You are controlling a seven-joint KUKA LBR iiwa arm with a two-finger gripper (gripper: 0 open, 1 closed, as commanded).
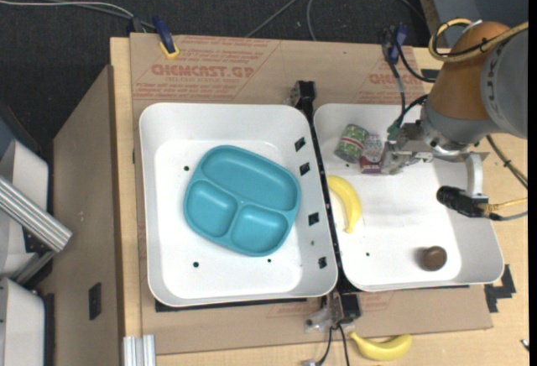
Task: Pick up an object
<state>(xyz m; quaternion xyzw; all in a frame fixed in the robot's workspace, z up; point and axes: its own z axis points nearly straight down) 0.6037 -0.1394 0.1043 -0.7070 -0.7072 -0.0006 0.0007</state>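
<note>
My gripper (pixel 391 156) reaches in from the right and sits low in the right bin (pixel 470 264), near its far side. Just left of it lie a crumpled green and white packet (pixel 353 140) and a small dark red object (pixel 370 160), which touches or nearly touches the gripper. A yellow banana (pixel 346 201) lies along the bin's left wall. A small brown round object (pixel 433 257) rests near the front right of that bin.
The left bin (pixel 168 213) bears a teal divided plate (pixel 242 200). Black clips line the divider between the bins. A second banana (pixel 384 345) lies on the cardboard in front of the bins. Cables run across the back.
</note>
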